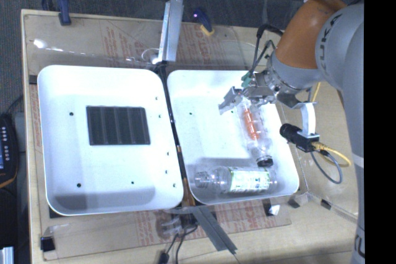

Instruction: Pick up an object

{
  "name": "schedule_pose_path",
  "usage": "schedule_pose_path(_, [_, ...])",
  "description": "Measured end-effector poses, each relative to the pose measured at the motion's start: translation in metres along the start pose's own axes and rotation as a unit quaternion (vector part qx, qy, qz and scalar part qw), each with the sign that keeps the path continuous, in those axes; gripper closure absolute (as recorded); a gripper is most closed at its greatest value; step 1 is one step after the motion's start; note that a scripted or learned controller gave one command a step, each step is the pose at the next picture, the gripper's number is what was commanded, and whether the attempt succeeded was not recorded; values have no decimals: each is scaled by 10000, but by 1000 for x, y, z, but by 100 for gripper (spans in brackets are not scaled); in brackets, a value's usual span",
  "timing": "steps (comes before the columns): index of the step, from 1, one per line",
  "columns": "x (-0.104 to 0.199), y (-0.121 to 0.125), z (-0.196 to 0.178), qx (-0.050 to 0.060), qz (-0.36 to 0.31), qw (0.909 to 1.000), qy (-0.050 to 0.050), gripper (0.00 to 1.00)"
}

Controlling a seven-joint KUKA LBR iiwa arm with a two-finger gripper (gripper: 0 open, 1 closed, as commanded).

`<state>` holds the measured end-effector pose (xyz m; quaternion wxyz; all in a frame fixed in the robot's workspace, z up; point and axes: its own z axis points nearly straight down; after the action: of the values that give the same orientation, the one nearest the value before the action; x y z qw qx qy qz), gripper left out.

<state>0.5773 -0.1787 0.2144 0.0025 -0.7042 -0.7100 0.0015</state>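
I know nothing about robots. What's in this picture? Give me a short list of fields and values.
arm: grey with orange band, reaching in from the right
gripper: above the right bin's upper part, over the top end of the small bottle
left bin: holds a dark ribbed panel
right bin: holds two clear bottles
small bottle: orange contents, lying lengthwise along the right side, dark cap toward the front
large bottle: green-and-white label, lying along the front wall
held object: none seen between the fingers
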Motion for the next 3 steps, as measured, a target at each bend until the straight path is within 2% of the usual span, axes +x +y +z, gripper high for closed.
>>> schedule_pose_path(1, [1,1,-10,11,-27,10000,5,100])
schedule_pose_path(2, [1,0,-10,11,-27,10000,4,0])
schedule_pose_path(3, [-31,-10,13,-9,-283,9996,1,0])
